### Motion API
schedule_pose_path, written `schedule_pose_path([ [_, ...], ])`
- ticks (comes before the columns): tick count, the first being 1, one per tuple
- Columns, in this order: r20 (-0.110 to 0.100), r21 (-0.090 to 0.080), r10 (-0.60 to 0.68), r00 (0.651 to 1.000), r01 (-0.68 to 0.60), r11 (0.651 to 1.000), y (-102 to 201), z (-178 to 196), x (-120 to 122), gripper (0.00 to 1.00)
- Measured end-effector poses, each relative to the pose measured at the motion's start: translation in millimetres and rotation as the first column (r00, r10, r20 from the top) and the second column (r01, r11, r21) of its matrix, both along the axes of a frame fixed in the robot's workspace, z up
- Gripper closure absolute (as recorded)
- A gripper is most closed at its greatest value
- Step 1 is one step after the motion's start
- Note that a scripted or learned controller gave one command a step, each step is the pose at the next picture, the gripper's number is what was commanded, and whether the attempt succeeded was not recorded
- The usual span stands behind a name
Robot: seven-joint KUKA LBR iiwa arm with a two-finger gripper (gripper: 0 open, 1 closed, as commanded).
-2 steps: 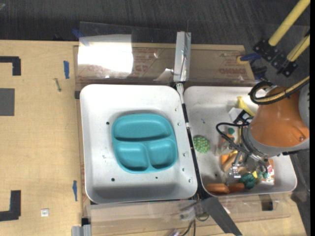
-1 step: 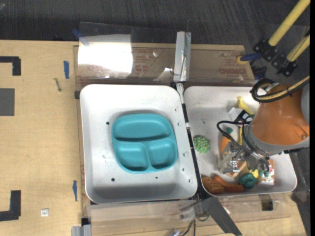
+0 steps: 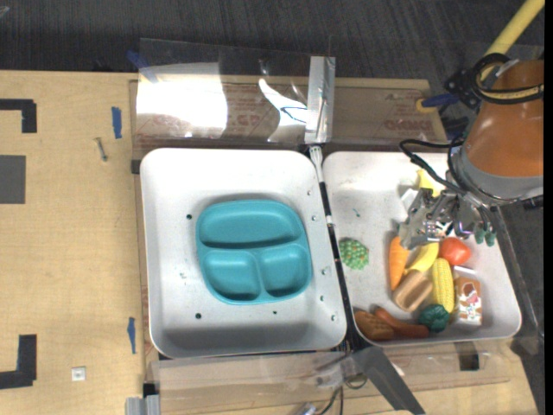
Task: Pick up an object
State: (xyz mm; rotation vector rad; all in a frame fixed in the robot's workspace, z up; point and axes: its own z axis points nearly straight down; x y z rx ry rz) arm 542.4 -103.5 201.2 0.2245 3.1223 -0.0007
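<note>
My gripper (image 3: 426, 220) hangs over the right bin (image 3: 367, 188), just above a heap of toy food at the bin's right side. Under and beside it lie an orange carrot (image 3: 396, 262), a yellow banana-like piece (image 3: 423, 256), a hot dog bun (image 3: 413, 290), a corn cob (image 3: 442, 284) and a red tomato (image 3: 454, 251). A green bumpy ball (image 3: 352, 252) sits apart near the bin's left wall. A brown sausage (image 3: 384, 322) and a green vegetable (image 3: 435, 317) lie along the front wall. The gripper's metal parts blur together against the heap.
The left bin (image 3: 164, 232) holds a teal divided plate (image 3: 253, 249). A small printed carton (image 3: 467, 302) lies at the right bin's front right. The arm's orange band (image 3: 510, 128) looms over the right bin's far right corner. Clear plastic sheeting (image 3: 233, 102) lies behind the bins.
</note>
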Motion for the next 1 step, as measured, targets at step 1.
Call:
schedule_pose_path([
  [1,-0.001,0.005,-0.137,0.991,0.137,0.991,78.2,35.8,43.2,1.0],
])
